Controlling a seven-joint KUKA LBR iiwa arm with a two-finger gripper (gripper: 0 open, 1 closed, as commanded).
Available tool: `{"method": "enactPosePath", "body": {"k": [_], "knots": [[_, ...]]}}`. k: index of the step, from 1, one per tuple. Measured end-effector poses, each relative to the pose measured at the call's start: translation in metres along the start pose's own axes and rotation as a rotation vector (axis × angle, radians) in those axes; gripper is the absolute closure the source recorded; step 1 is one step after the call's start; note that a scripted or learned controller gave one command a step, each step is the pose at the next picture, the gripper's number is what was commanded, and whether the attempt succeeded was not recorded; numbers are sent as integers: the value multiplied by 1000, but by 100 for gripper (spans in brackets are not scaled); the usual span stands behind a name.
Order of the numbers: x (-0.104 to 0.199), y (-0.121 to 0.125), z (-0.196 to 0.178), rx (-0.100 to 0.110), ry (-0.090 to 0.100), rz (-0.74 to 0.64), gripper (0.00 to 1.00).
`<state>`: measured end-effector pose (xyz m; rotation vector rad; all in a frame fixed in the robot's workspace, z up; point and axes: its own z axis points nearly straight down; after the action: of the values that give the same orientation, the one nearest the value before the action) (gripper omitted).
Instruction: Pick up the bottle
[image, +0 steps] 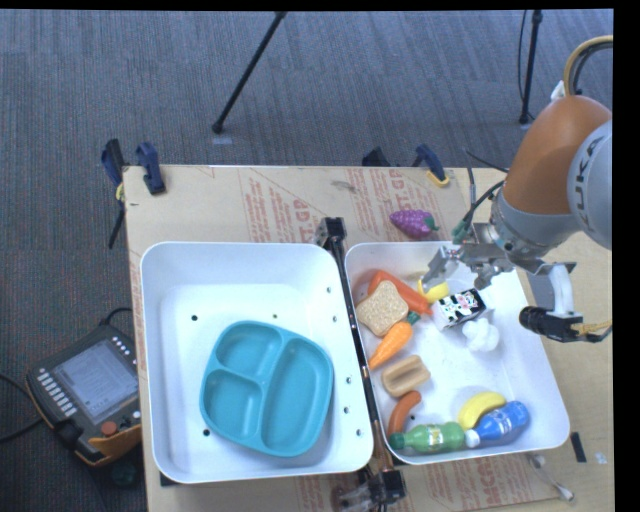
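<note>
So the arm (560, 170) comes in from the right and hangs over the upper part of the right bin (545, 385), orange band showing big at the top right. The gripper (462, 272) sits low over the toy pile near the bin's back edge, right above a little black-and-white milk carton (461, 307) and a small yellow piece (436, 292). I honestly cannot tell how the jaws stand from this angle (too much grey hardware bunched together), and nothing shows between them.

The green bottle (432, 438) is lying on its side along the front wall of the right bin, well apart from the gripper. Just beside it on the right is a blue bottle (499, 423) with a white cap, also on its side, and a banana (480, 406) touching that one from above.

Rest of that bin: a slice of bread (382, 307) leaning on an orange carrot (392, 343), a hot dog bun (405, 375), a sausage (403, 409) near the green bottle's cap end, and a white crumpled thing (483, 335) just under the carton.

The left bin (170, 280) holds a teal divided plate (267, 387). A purple grape bunch (412, 222) sits on the bench (250, 200) behind the right bin, and there's a teach pendant (85, 395) on the floor at left.
</note>
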<state>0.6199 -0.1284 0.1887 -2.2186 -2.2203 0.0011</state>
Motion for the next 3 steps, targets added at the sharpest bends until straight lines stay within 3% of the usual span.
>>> {"method": "enactPosePath", "body": {"k": [1,2,3], "knots": [[-86,-102,32,1,-1,1,0],[-85,-101,22,0,1,3,100],[-61,-144,-80,-2,-1,119,100]]}}
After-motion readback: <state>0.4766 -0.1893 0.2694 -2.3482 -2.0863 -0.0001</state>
